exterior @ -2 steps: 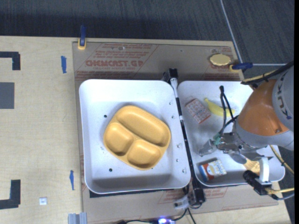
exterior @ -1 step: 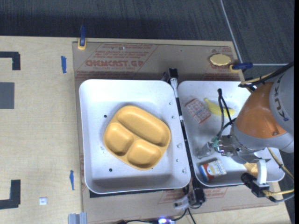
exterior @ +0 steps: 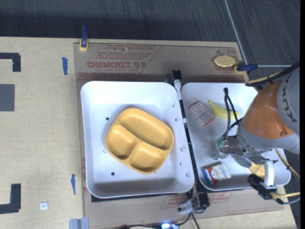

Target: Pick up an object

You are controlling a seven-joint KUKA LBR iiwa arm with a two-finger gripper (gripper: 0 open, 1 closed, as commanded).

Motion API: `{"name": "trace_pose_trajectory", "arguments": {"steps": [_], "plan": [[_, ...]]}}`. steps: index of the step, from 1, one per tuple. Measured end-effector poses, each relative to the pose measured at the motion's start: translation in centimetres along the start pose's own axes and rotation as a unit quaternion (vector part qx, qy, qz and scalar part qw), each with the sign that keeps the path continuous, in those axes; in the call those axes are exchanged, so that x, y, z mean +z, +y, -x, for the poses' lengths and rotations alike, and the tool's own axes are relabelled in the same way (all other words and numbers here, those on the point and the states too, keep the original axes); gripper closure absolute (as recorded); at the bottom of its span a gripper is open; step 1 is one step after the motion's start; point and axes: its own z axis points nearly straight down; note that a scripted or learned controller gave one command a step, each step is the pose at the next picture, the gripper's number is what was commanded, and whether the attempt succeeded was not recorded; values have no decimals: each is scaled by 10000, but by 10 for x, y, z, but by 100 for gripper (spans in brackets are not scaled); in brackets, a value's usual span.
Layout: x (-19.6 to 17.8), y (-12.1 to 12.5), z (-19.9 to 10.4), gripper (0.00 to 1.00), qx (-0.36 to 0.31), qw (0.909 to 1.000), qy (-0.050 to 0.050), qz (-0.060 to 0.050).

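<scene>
Arm low over the right bin (exterior: pixel 238 90), gripper (exterior: pixel 233 147) near its front.
Whether the jaws are wide or closed cannot be told. A small carton (exterior: pixel 217 172) lies just beside it; a yellow, perhaps banana-shaped piece (exterior: pixel 218 109) and a patterned packet (exterior: pixel 200 112) lie behind. A yellow divided tray (exterior: pixel 138 140) sits in the left bin (exterior: pixel 95 128).

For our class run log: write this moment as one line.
arm: over right bin | gripper: low, grasp unclear | left bin: yellow tray
</scene>
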Motion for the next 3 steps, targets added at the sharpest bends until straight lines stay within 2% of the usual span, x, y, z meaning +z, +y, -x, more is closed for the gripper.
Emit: {"name": "trace_pose_trajectory", "arguments": {"steps": [1, 2, 3], "plan": [[0, 0, 0, 0, 1, 10000, 1, -1], [11, -2, 0, 0, -3, 10000, 15, -35], [0, 0, 1, 100, -4, 10000, 0, -1]]}}
